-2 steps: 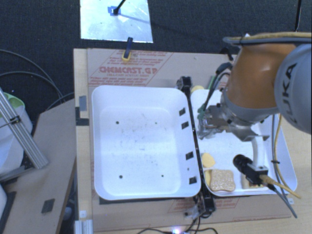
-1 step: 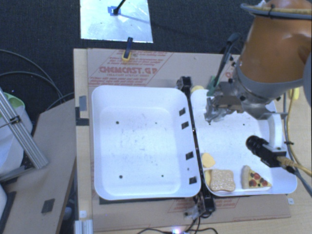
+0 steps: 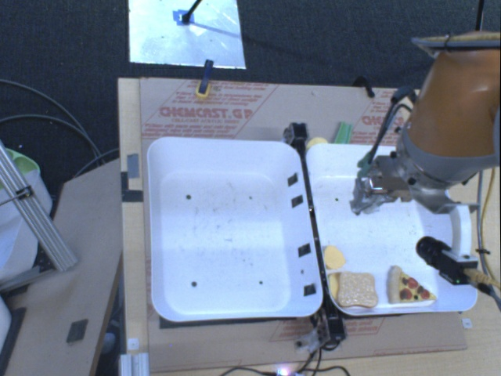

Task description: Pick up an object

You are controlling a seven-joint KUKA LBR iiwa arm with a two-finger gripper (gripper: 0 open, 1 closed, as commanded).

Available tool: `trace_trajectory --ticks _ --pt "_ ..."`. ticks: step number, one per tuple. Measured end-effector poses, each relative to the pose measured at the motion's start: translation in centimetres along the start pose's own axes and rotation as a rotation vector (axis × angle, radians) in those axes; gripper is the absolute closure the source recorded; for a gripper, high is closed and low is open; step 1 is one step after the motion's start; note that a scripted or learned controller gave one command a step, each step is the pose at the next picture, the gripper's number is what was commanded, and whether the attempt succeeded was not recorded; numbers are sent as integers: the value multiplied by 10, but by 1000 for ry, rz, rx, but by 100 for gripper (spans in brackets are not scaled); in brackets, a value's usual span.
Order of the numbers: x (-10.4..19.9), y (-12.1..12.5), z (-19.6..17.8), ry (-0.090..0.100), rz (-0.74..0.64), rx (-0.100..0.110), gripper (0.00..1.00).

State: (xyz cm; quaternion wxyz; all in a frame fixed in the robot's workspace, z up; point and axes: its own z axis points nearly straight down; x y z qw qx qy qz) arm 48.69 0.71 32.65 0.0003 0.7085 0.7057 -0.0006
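While food hugs the near rim (image 3: 391, 308), jaws (image 3: 362, 202) hover mid-bin.

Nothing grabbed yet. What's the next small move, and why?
Probably shift the end effector toward the near edge of the right bin. It hangs over bare floor, while the toast, pizza slice and small yellow piece lie along that edge.
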Motion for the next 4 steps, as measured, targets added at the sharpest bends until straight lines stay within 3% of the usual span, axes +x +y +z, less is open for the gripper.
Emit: trace_trajectory --ticks 1,2,3,4 --pt "62 0 -21 3 -14 -4 100" --pt "80 0 -51 3 -10 -5 100" --pt "48 0 -74 1 -3 -6 100" --pt "87 0 -130 4 -12 -9 100"
